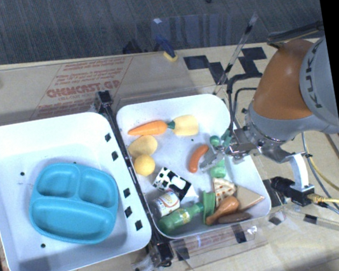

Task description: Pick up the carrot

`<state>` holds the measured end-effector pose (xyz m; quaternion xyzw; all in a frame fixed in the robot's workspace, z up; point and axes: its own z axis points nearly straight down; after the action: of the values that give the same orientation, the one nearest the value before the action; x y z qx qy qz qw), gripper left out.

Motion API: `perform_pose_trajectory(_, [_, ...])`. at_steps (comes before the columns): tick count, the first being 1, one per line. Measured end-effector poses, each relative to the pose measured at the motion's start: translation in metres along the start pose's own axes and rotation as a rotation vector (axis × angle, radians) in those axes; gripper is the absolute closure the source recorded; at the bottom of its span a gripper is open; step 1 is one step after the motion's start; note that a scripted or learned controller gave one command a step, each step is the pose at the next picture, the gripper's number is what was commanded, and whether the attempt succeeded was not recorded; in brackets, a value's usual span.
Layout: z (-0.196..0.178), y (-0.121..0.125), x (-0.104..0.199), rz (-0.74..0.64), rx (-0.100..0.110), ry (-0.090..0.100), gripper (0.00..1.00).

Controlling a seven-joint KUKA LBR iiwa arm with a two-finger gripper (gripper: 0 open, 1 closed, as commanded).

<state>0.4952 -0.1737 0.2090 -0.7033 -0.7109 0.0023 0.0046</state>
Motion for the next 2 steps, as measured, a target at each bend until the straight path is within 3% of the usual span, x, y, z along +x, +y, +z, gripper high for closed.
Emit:
perform_pose_trajectory(1, [0.093,0.122,0.029,-0.08,0.005,0.001,0.0])
perform_pose_trajectory(2, [0.116,0.163,0.077,0.124,-0.003,-0.004,0.0])
